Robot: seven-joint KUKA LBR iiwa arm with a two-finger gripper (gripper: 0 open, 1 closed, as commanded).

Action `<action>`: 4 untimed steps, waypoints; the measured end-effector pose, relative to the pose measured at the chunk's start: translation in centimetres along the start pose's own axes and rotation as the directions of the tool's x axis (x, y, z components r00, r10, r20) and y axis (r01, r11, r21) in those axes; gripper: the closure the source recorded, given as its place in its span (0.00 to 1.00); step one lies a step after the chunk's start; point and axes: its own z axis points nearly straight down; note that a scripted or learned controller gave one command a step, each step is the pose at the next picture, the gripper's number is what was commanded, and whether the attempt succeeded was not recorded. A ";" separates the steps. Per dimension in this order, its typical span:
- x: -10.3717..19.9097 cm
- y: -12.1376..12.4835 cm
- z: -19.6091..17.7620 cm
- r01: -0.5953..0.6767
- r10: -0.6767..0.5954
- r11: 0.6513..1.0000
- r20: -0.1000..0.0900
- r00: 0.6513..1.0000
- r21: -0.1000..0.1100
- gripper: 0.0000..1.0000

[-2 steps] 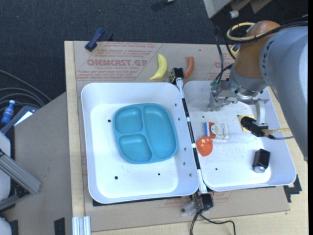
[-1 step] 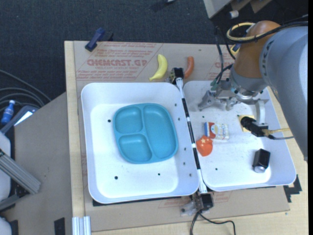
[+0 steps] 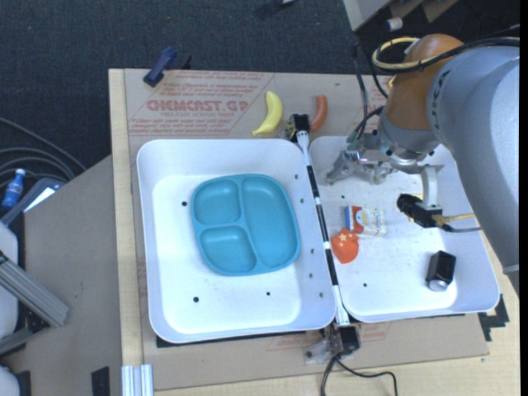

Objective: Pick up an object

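Orange-red lump (image 3: 346, 247) sits in the right bin (image 3: 396, 283), against the bin's left wall, about halfway down. It looks like a small toy fruit or vegetable: probably light, rounded, maybe smooth plastic, so it could roll or squirt out of a pinch. Best hold is likely across its widest part from above, though the wall next to it leaves little room on that side.

A packet (image 3: 365, 220) lies just above it, nearly touching. It is flat, part red and part clear, and likely thin and crinkly, so hard to pinch off the floor. A black block (image 3: 440, 271) sits well apart near the bin's right edge with bare floor around it. It looks stiff and compact, and is probably the easiest pick.

The gripper (image 3: 360, 172) hangs over the back of the right bin, above the packet. Nothing is visibly in it, and I cannot tell how far open it is.

The left bin (image 3: 165, 221) holds a blue divided plate (image 3: 245, 223), wide and low, a poor fit for a pinch. A banana (image 3: 269, 114), an orange stick (image 3: 318, 112) and a blue clip (image 3: 161, 67) lie on the printed board (image 3: 198, 101) behind the bins, out of the way.

What could get in the way: the bin wall and the packet crowding the lump.
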 end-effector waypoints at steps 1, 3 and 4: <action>0.0 0.1 -1.1 0.001 -0.001 1.000 0.001 1.000 -0.002 1.00; 0.0 0.1 -2.1 0.001 -0.001 1.000 0.003 1.000 -0.005 1.00; 0.0 0.1 -2.1 0.001 -0.001 1.000 0.003 1.000 -0.004 0.00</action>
